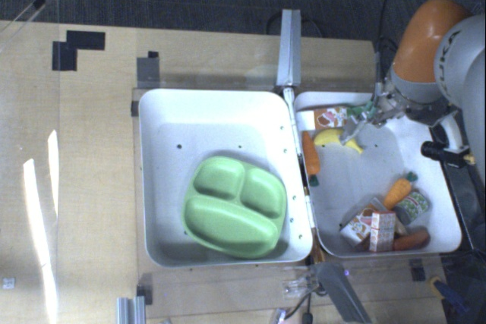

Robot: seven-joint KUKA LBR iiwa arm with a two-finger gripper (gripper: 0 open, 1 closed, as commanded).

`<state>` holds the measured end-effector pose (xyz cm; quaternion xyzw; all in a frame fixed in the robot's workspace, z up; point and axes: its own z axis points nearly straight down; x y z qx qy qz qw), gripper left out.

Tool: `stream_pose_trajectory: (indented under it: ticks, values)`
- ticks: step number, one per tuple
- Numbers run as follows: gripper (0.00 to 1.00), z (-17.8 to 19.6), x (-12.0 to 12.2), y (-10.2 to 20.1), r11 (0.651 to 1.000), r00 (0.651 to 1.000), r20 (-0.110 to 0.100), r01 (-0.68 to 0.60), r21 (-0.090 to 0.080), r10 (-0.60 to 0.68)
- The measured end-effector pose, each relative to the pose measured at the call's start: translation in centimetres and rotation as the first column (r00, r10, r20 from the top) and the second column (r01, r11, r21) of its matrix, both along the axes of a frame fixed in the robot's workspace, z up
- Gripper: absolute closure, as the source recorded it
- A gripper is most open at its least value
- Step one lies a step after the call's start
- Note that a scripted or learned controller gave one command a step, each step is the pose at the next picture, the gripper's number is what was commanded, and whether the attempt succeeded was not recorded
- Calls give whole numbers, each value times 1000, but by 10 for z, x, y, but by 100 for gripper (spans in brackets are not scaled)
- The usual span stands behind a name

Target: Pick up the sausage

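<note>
The sausage [411,240] is a short red-brown piece lying flat at the front right of the right bin [444,163], beside a small carton [370,228]. My gripper [355,127] hangs over the back left of that bin, just above a yellow banana [336,138]. It is far from the sausage, with nothing visibly held. The grey arm with its orange band [427,42] reaches in from the upper right.
The right bin also holds a long orange stick [309,154] along its left wall, a carton [330,117] at the back, a carrot [399,192] and a small can [414,206]. A green sectioned tray [235,205] lies in the left bin [159,133].
</note>
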<state>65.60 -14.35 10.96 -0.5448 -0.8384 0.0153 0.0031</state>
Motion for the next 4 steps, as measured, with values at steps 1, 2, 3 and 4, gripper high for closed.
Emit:
stream_pose_trajectory:
  ticks: [1,2,3,4]
  values:
    - [0,-21,-63,12,999,999,32,-40,20,39]
    - [0,-20,-85,29,992,992,37,-123,19,122]
    - [0,-9,-103,4,976,976,28,-215,21,215]
    - [0,-21,-35,-5,946,946,14,-324,27,324]
